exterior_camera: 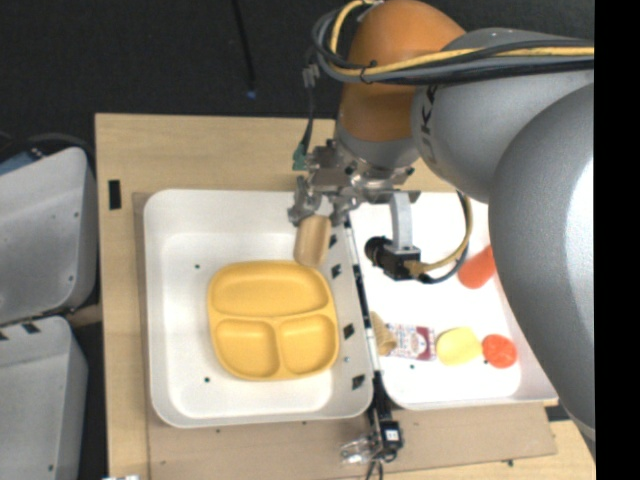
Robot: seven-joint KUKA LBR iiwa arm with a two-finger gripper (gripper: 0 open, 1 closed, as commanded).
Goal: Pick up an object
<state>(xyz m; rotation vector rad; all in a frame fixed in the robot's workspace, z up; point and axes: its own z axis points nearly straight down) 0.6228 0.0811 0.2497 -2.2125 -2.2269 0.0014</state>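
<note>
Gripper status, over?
Gripper above left bin's far right corner. Tan cylinder just beneath it, grasp unconfirmed. Yellow tray close alongside.

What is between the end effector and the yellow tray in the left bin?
Nothing visible. The end effector sits over the left bin's back right corner, with a tan cylindrical piece right below it, and the yellow divided tray lies just in front, uncovered.

Single fixed camera above bench (200, 133), slanted down on both bins (160, 268)
</note>
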